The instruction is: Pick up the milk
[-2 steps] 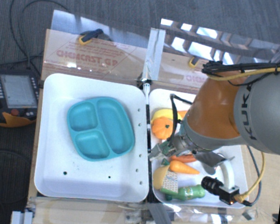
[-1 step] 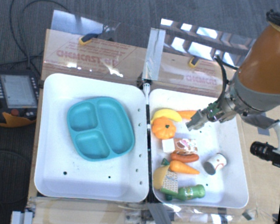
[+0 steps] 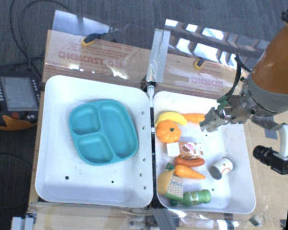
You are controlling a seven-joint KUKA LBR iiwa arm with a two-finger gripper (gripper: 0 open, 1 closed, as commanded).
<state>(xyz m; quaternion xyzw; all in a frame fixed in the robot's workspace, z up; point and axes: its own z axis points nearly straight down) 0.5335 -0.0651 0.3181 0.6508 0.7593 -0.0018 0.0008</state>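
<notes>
Two shallow white bins sit side by side on the desk. The small white milk carton with pink print (image 3: pixel 190 148) lies mid right bin (image 3: pixel 245 190), below-left of the jaws (image 3: pixel 210 121), among toy vegetables. Whether the jaws are parted, I cannot tell. A teal divided plate (image 3: pixel 103 131) fills the left bin (image 3: pixel 46 167).

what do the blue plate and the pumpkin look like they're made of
Blue plate: looks like moulded plastic, matte to satin, judging by its even turquoise colour, rounded edges and three pressed compartments.

Pumpkin: probably toy plastic or rubber, smooth with a slight sheen; its orange is uniform and a pale highlight shows on top. The picture is too small to tell hard from soft.
</notes>
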